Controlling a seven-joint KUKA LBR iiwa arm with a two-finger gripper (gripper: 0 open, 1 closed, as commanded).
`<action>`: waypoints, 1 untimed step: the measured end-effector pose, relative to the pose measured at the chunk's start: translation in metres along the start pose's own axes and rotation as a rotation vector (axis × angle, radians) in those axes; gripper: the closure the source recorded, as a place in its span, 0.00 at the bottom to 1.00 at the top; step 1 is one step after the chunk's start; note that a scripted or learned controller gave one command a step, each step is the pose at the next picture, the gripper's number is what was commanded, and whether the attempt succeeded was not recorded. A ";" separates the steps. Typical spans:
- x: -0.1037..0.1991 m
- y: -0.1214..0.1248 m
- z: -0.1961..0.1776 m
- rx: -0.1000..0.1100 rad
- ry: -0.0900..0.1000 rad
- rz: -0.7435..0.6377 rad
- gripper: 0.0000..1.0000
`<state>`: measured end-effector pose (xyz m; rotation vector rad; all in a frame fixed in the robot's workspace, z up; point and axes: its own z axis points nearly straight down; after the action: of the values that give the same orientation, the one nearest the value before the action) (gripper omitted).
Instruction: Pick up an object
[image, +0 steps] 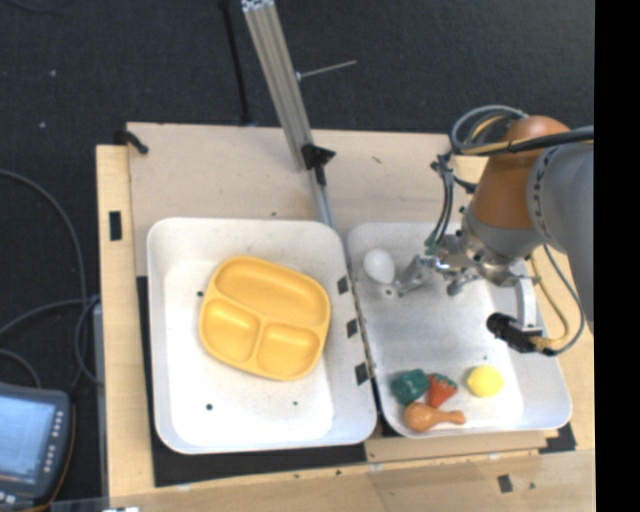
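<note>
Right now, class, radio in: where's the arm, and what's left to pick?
Gripper over right bin, nothing between fingers. White egg just beside it. Yellow plate in left bin. Lemon and toy foods at near edge.

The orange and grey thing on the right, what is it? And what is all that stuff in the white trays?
That is a robot arm, a machine that a computer program moves. The picture comes from one camera fixed above the bench, looking down at a slant, so the arm reaches in from the right side. At its tip is the end effector, its grabbing part, hanging over the right bin. Nothing shows between its fingers, so it holds nothing. In the left bin lies a yellow plate with three sections. In the right bin there is a white egg-shaped toy near the top corner, and at the bottom a green toy, a red toy, an orange toy and a yellow ball. The robot's job is to pick one thing up.
</note>
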<state>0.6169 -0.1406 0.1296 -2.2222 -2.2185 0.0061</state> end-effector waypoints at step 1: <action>-0.001 0.001 -0.014 -0.006 0.001 0.004 1.00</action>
<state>0.6184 -0.1414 0.1435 -2.2293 -2.2168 -0.0016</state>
